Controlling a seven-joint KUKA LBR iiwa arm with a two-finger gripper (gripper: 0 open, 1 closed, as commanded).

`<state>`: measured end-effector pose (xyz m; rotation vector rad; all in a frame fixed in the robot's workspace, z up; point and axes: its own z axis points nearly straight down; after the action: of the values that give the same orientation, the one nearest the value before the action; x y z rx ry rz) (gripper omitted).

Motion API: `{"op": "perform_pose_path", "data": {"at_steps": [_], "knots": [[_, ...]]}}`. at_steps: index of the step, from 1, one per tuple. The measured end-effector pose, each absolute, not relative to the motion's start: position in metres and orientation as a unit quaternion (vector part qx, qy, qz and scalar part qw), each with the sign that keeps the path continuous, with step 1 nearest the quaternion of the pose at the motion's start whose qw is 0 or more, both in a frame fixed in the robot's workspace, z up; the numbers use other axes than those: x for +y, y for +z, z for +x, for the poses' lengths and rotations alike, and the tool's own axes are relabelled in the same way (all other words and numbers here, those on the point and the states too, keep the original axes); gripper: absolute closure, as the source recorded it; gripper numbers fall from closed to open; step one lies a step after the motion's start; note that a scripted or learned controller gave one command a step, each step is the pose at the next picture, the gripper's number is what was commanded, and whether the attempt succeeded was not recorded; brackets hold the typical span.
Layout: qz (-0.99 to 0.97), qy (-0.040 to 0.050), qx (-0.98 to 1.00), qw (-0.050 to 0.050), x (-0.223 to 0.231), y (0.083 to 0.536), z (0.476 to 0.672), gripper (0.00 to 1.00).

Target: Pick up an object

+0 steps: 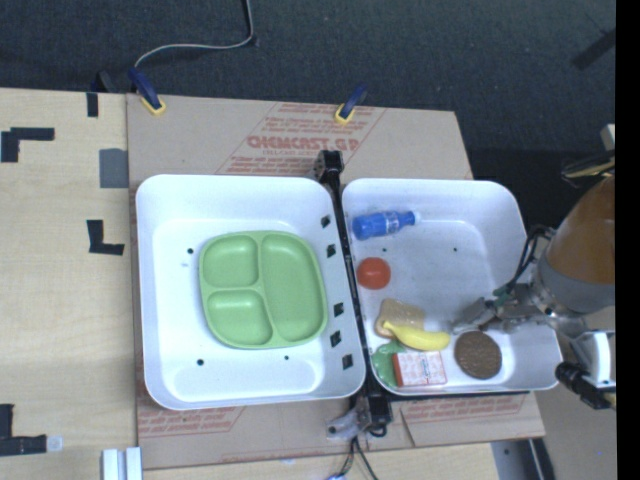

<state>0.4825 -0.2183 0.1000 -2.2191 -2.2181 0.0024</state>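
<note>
The right bin (pixel 500 208) holds several objects. A blue bottle (pixel 381 224) lies near its far left side. A small red ball (pixel 373 273) sits below the bottle. Closer to the front are a tan slice of bread (pixel 398 315), a yellow banana (pixel 420 339), a brown round disc (pixel 478 354) and a red-and-white box (pixel 419 369) resting on something green (pixel 381 370). My gripper (pixel 478 314) reaches in from the right, low over the bin floor just above the brown disc and right of the banana. I see nothing held in it.
The left bin (pixel 165 268) contains a green divided plate (pixel 263 289). Black clips (pixel 335 268) run along the seam between the bins. The grey arm with its orange band (pixel 590 243) stands over the right bin's right rim. Cardboard (pixel 290 138) lies under both bins.
</note>
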Motion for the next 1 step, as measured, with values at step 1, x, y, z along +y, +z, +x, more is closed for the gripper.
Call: {"op": "perform_pose_path", "data": {"at_steps": [1], "knots": [[-0.707, -0.0013, -0.708, -0.002, -0.1551, 0.0865, 0.5214, 0.0]]}}
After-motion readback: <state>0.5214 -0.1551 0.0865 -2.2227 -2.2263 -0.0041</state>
